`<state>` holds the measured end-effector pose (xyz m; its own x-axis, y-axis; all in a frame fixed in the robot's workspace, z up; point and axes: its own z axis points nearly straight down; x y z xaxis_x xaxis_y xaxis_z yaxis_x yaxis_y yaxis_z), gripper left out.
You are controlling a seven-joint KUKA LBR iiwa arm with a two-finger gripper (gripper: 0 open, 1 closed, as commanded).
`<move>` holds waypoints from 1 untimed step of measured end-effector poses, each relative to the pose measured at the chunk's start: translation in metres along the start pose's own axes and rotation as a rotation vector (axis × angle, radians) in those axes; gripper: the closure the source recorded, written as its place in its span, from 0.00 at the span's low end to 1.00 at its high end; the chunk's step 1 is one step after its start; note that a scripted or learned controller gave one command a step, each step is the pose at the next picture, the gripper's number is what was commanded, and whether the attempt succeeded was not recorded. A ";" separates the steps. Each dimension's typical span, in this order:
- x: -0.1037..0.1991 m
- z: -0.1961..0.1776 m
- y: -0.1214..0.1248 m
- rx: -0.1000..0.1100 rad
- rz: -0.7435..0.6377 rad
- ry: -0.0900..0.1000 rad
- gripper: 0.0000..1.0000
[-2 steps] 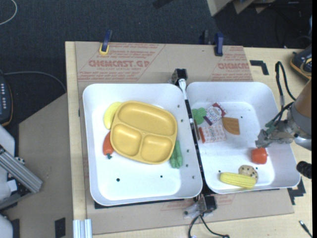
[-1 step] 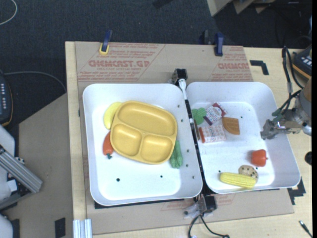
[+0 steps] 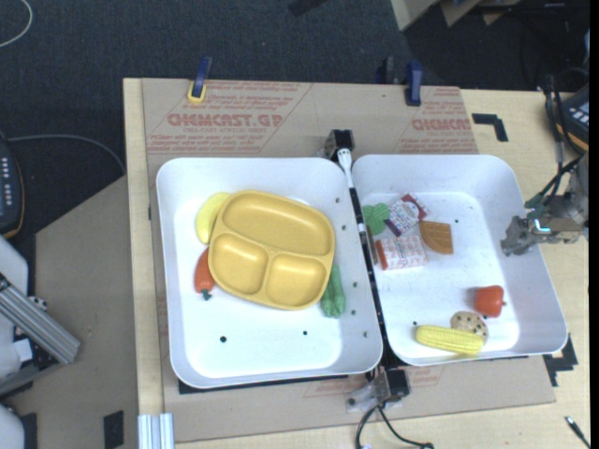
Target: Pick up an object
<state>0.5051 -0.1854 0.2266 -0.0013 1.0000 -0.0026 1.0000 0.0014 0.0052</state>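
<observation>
Two white bins sit side by side. The gripper (image 3: 520, 239) hovers at the right bin's (image 3: 524, 209) right rim, holding nothing; its state I cannot tell. Corn (image 3: 449, 340), a cookie (image 3: 468, 324) and a tomato (image 3: 489, 299) lie near-right inside.

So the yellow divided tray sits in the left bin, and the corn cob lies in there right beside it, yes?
Not quite. The camera view shows the yellow divided tray in the left bin, but the corn cob lies in the right bin, near its front edge, next to a cookie and a small red piece.
</observation>
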 end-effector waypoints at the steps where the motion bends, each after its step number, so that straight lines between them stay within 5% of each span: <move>1: 0.057 0.007 0.007 0.006 -0.005 0.005 1.00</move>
<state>0.5116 -0.1281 0.2197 -0.0059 1.0000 0.0024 1.0000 0.0059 -0.0009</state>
